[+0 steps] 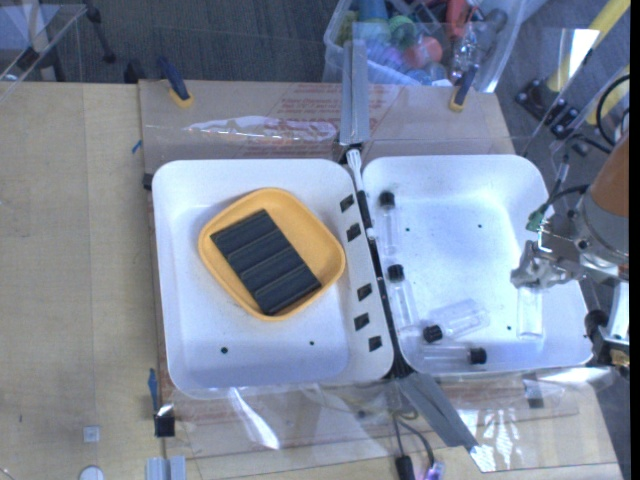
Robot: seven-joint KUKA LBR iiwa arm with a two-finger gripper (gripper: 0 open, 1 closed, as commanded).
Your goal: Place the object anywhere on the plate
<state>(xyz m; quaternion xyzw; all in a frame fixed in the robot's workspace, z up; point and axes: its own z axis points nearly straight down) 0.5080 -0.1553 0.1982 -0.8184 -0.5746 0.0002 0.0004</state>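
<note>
Two white bins: the one under the gripper (530, 286) holds one clear plastic piece (458, 318), lying just beside the gripper toward the divider. The other bin (170, 268), across the divider and well apart from the gripper, holds one yellow plate (215, 243) with one dark ridged slab (268, 261) lying flat on it. Can't tell if the gripper is open or closed; reddish print on the film (300, 103) beyond the bins is too blurred to read.

A: Surroundings? 
B: Light wooden bench (60, 268), grey carpet floor (200, 18) behind. 
A: Clutter? 
B: Clear plastic tub (430, 23) of coloured items beyond the bench's far edge.
</note>
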